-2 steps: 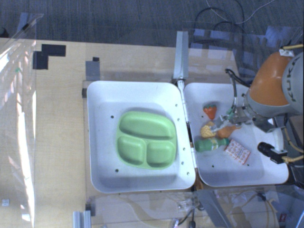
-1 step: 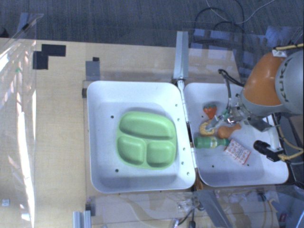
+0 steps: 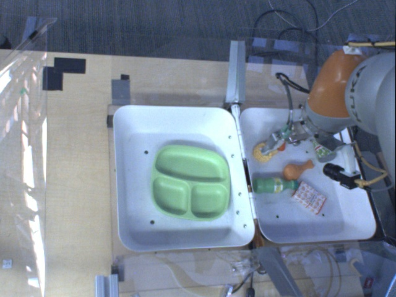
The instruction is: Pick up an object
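Observation:
My gripper (image 3: pixel 288 133) hangs low over the back of the right bin (image 3: pixel 346 228). Just to its left lies a yellow ring-shaped toy (image 3: pixel 265 151) with a red and orange bit toward the gripper. An orange pear-shaped piece (image 3: pixel 296 168) rests nearer the bin's middle. In front of it a green bottle (image 3: pixel 275 185) lies on its side. A red-and-white patterned packet (image 3: pixel 309 198) is to the bottle's right. A small green-and-white item (image 3: pixel 322 151) sits under the wrist.
The left bin (image 3: pixel 133 166) holds a green divided plate (image 3: pixel 190 180). A metal post (image 3: pixel 235 73) stands at the back between the two bins. The arm's grey and orange body (image 3: pixel 346 85) looms over the right bin's back right corner.

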Robot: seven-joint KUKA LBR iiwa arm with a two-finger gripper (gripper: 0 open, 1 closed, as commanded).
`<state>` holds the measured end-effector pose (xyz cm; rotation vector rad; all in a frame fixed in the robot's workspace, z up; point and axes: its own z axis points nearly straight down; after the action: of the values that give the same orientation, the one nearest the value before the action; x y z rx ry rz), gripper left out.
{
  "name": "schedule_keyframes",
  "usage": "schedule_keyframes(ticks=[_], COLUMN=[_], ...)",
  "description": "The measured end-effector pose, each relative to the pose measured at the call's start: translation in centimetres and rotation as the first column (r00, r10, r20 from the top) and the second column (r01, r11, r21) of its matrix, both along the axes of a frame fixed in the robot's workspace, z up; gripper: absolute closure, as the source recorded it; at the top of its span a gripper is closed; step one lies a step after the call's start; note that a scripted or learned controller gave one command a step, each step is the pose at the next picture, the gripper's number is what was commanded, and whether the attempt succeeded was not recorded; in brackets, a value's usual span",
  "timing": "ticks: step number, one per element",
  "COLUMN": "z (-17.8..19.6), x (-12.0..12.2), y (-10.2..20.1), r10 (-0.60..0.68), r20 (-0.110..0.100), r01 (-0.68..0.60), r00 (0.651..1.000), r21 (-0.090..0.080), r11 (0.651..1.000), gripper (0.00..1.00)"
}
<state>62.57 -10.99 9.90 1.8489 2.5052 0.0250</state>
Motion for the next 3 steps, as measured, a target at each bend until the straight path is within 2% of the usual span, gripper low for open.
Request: schedule_keyframes(ticks=[1,2,3], z=[0.0,0.1,0.2], x=[4.9,1.4,2.2], y=[-2.8,-6.7,-9.4], r10=[-0.005,-0.015,0.125], r20=[-0.023,-0.001,0.000], r01=[0.006,0.015,-0.125], r00=[1.000,1.000,0.992], r21=[0.010,-0.001,-0.005], r11=[1.000,1.000,0.992], gripper=[0.00,0.00,0.00])
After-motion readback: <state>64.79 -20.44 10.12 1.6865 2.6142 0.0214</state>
